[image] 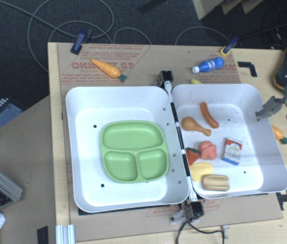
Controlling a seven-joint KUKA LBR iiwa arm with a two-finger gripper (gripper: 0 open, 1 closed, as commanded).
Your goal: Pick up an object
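The right bin (pixel 250 98) holds a red sausage (pixel 209 115), a brown drumstick (pixel 194 126), a pink-red lump (pixel 207 149), a small red and white box (pixel 231 151), a yellow piece (pixel 201 171) and a tan bread roll (pixel 215 182). A small orange-red piece (pixel 192 157) lies by the bin's left wall. My gripper (pixel 280 110) hovers over the bin's right rim, well right of the objects. Its grey fingers (pixel 268 108) stand apart with nothing between them.
The left bin (pixel 82 111) carries a green divided plate (pixel 133 151). On the bench behind the bins lie an orange carrot (pixel 108 68) and a blue bottle (pixel 208 65). A small carrot (pixel 278 133) lies just outside the right bin's right rim.
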